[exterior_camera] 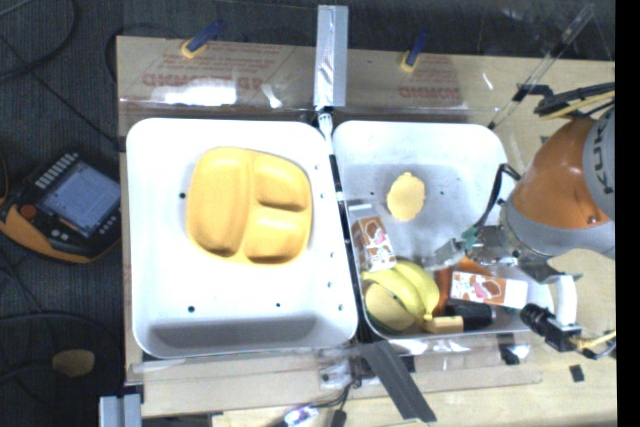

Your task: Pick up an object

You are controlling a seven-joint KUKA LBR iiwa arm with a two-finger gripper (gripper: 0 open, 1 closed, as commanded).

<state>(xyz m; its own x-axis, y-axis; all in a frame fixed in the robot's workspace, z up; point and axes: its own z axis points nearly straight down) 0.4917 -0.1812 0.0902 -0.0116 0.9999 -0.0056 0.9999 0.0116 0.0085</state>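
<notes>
The right bin [440,140] holds a pale yellow round disc [406,196], a small brown and white packet [374,243], a yellow-green banana-like bunch [401,295], an orange and white carton [486,289] and a dark stick-like item [462,321]. My gripper [481,252] hangs low at the bin's right side, just above the carton. The arm's grey wrist and orange band [565,185] cover the space behind it. Nothing is visibly held.
In the left bin [150,215] lies a yellow divided tray [250,204]. A metal divider strip [331,55] stands behind the gap between the bins. On the floor at the far left rests a handheld control pendant [62,205]. Cables run past the arm at the right.
</notes>
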